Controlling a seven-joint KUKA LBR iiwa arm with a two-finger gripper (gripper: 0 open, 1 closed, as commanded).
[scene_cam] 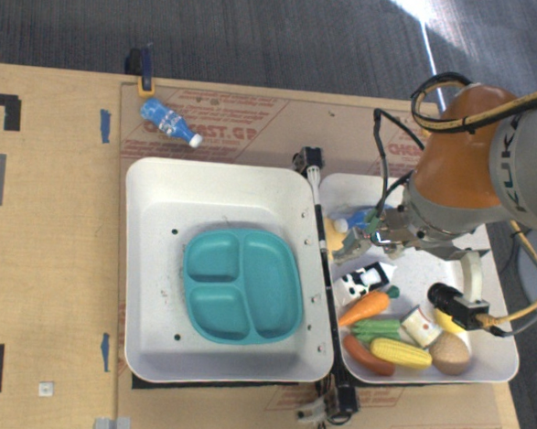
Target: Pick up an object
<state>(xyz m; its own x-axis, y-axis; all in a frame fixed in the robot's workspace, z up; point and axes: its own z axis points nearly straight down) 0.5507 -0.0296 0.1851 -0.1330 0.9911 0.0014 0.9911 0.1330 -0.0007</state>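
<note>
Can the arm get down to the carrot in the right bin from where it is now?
Probably yes. The carrot lies uncovered, just below the gripper, with only the black-and-white toy between them; the green vegetable touches its lower side.

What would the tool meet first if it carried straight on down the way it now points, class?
Probably the black-and-white toy, which lies just below the tool in the right bin, near the divider. Depth is hard to judge here, so it might instead meet the bin floor beside that toy.

Readable print: very little.
Faded red lettering on the cardboard sheet (pixel 257 116) behind the bins is partly legible, "...AST. GR..."; the grey arm (pixel 533 163) bears large letters, cut off at the edge.
</note>
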